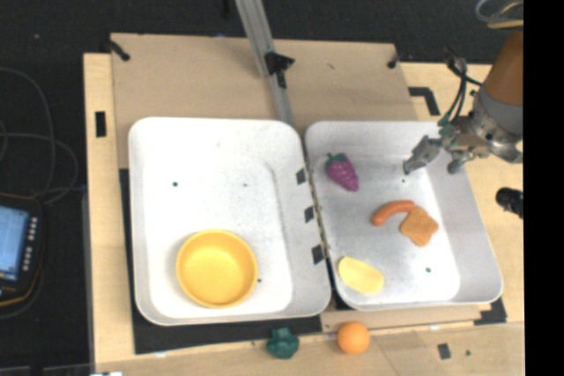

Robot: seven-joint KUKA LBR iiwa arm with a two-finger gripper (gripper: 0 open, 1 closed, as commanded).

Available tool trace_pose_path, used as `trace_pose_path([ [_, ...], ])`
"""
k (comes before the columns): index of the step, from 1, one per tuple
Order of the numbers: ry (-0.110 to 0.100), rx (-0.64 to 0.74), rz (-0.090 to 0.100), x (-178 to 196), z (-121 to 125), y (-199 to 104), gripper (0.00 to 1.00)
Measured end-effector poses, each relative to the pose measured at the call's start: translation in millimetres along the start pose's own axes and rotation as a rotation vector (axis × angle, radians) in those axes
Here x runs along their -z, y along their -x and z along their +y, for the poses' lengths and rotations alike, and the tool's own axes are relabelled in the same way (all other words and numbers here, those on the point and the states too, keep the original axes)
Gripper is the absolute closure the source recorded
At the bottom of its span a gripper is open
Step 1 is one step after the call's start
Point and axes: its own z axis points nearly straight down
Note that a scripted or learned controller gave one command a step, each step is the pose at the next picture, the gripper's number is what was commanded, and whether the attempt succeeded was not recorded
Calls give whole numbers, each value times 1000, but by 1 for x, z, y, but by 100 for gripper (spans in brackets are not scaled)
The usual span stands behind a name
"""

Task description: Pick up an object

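Fingers of the gripper [438,156] seem spread apart with nothing between them, above the right bin's [467,277] far right part. Below lie purple grapes [343,172], an orange sausage [392,211], a toast-like piece [419,228] and a yellow piece [360,275].

The tool [438,154] hung open over the right bin's [471,273] far corner, nothing between its fingers; purple grapes [343,172], sausage [392,211] lay below.
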Motion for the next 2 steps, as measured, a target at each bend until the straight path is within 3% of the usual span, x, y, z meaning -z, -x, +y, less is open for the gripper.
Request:
trace_pose_path([
  [1,0,1,-1,0,0,0,0],
  [2,-4,1,0,-46,4,-6,0],
])
